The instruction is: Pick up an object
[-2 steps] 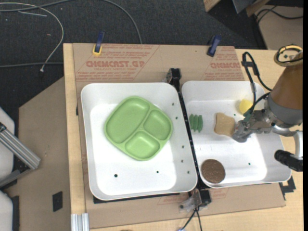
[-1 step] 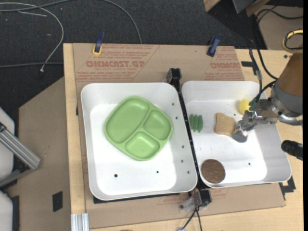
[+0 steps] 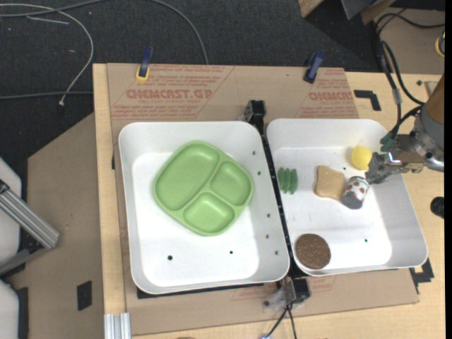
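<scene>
1. From my remote seat I saw the pincer (image 3: 378,169) at the right edge of the right bin (image 3: 395,249), reaching in from the right, its metal end low over the bin floor.
2. I could not tell whether it was wide, narrow or closed on anything; the tip was too small and cluttered to read.
3. Just beside the tip, toward the left and slightly nearer, lay a small grey rounded object (image 3: 354,192) with a red and white patch on top. It looked close to the tip, perhaps touching, but I could not say which.
4. Just on the far side of the tip sat a yellow ball (image 3: 361,157).
5. Left of the grey object, touching or nearly so, lay a tan block (image 3: 328,181).
6. Further left, near the divider between the bins, was a small green ribbed piece (image 3: 287,180).
7. At the near edge of the right bin sat a brown round disc (image 3: 312,251), well apart from the others.
8. The left bin (image 3: 145,260) held a green divided plate (image 3: 204,187) with three compartments, lying flat and turned at an angle.
9. Both bins rested on a cardboard sheet (image 3: 176,87) with two blue clips (image 3: 145,63) at its far edge.
</scene>
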{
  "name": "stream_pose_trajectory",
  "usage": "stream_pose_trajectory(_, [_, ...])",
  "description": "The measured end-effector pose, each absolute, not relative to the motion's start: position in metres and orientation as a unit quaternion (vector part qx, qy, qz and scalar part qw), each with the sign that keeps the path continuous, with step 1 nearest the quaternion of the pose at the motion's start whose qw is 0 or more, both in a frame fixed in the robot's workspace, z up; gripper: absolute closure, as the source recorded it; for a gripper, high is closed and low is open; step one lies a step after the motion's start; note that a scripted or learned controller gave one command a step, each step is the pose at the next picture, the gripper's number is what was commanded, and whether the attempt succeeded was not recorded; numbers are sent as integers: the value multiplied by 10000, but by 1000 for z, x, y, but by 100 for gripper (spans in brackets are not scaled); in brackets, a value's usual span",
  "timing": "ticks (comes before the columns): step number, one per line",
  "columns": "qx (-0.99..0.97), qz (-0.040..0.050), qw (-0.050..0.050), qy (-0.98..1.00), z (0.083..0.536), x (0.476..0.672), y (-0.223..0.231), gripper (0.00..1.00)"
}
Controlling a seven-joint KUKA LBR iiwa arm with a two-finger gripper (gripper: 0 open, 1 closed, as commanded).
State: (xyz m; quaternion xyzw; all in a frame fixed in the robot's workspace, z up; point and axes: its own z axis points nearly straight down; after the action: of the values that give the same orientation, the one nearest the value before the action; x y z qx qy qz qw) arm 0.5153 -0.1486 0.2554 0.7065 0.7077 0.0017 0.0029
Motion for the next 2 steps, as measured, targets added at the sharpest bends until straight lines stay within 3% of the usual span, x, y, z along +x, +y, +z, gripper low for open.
stream_pose_trajectory(1, [7047, 3, -26, 7095, 248, 510, -85, 100])
stream_pose_trajectory(2, [7052, 0, -21, 7090, 251, 501, -33, 100])
